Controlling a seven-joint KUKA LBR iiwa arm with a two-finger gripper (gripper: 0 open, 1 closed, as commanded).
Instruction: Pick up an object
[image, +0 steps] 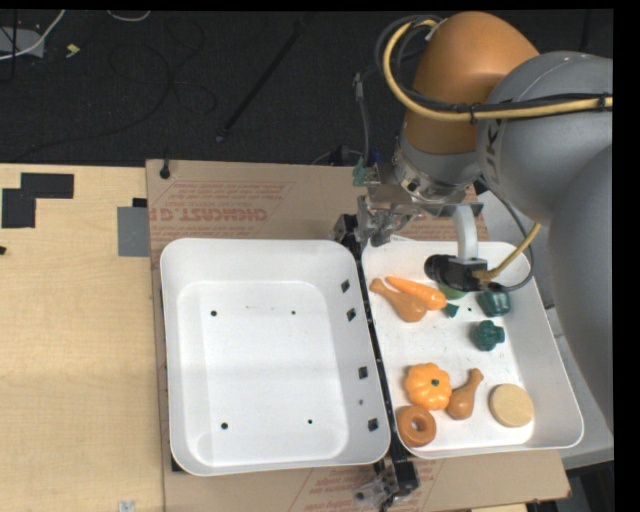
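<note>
- Our gripper (378, 228) hangs over the far rim of the right-hand bin (562, 392), close to the wall it shares with the left-hand bin (260, 360). We cannot tell whether it is open or closed, and we see nothing held in it.
- Every candidate lies in the right-hand bin. We judge the carrot (418, 292) the nearest, just inside from the gripper and towards the near side.
- To do this step well, we would bring the gripper down squarely over the carrot's thick middle and close across its narrow width, not along its length, where the taper would let it slip out.
- A paler orange piece (403, 304) touches the carrot, so we would come in from the free side to avoid pinching both.
- The carrot looks like smooth moulded plastic, long and conical.
- The pumpkin (428, 385) is round and ribbed, so a grip may roll off it.
- The doughnut (417, 426) is a glossy ring lying flat.
- The tan drumstick-shaped piece (464, 394) has a narrow neck that would suit a pinch.
- The round biscuit-coloured disc (511, 405) lies flat and low, and would be hard to get under.
- The dark teal lump (488, 335) looks knobbly.
</note>
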